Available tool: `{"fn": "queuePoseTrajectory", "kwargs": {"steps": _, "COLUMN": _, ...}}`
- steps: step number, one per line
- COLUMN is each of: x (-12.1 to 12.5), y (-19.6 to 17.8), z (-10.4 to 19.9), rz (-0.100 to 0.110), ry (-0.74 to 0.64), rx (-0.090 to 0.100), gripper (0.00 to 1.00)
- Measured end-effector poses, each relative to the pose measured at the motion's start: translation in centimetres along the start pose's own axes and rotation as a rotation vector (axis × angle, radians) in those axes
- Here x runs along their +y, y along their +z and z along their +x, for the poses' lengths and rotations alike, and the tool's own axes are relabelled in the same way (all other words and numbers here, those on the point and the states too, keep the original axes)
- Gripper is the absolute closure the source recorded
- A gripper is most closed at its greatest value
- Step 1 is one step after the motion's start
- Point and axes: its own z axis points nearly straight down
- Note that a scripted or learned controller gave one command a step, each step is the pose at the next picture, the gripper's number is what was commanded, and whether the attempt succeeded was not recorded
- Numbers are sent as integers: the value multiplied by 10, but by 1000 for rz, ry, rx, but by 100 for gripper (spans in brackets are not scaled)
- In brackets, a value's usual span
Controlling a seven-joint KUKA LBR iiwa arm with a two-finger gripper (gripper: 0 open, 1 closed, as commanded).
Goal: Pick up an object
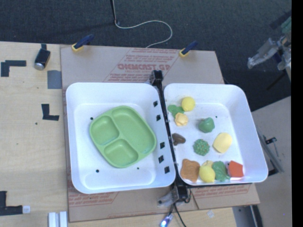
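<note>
Toy foods [207, 172] crowd; pincer [265, 56] blurred, edge-cropped.

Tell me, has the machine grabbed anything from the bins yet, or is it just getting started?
It looks barely started. Nothing appears picked: the toy foods, such as the yellow lemon and the green broccoli, all lie in the right bin, and the green tray sits in the left bin. The end effector is off at the upper right, away from the bins. Reaching in, gripping and lifting all remain.

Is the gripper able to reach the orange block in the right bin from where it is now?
Probably yes: the orange block lies uncovered at the near right corner, with the gripper off beyond the bin.
</note>
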Motion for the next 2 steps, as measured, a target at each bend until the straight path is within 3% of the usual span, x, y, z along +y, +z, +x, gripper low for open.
{"fn": "queuePoseTrajectory", "kwargs": {"steps": 1, "x": -53, "y": 56, "z": 83, "rz": 27, "ry": -2, "rx": 8, "gripper": 0}}
{"fn": "queuePoseTrajectory", "kwargs": {"steps": 2, "x": -51, "y": -75, "z": 106, "rz": 4, "ry": 1, "rx": 4, "gripper": 0}}
